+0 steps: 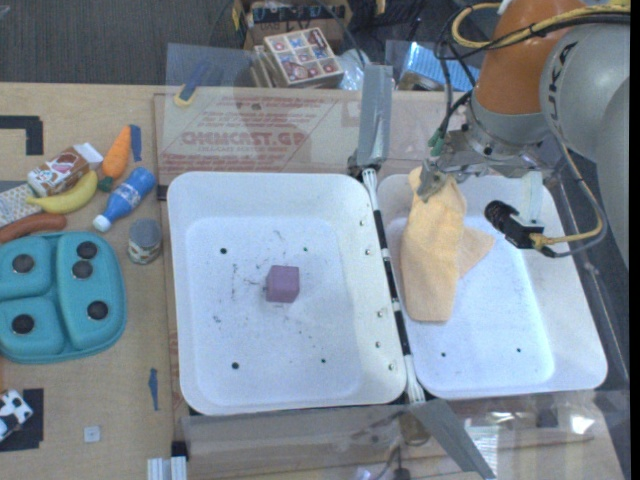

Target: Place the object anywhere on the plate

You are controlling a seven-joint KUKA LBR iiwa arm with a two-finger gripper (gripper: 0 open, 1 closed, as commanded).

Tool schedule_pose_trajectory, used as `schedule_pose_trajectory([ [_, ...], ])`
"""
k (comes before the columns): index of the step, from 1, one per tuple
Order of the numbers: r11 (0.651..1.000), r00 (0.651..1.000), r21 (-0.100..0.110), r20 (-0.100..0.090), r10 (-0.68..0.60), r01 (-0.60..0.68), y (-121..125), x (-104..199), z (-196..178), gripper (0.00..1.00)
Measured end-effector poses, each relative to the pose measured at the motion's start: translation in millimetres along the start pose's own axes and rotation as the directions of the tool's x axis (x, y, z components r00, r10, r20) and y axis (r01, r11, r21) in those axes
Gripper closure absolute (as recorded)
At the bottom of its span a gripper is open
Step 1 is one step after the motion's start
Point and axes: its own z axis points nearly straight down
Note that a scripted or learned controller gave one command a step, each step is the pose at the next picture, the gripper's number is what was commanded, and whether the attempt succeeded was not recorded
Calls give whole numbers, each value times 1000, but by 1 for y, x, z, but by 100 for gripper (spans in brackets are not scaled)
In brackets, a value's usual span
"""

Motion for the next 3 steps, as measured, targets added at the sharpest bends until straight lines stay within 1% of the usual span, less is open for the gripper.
schedule_pose_trajectory([
  [1,1000,1000,-1,0,0,0,0,0,0,0],
  [2,1000,1000,-3,2,-2,2,1,0,-10,100],
  [3,1000,1000,-3,3,-2,2,2,0,-10,0],
])
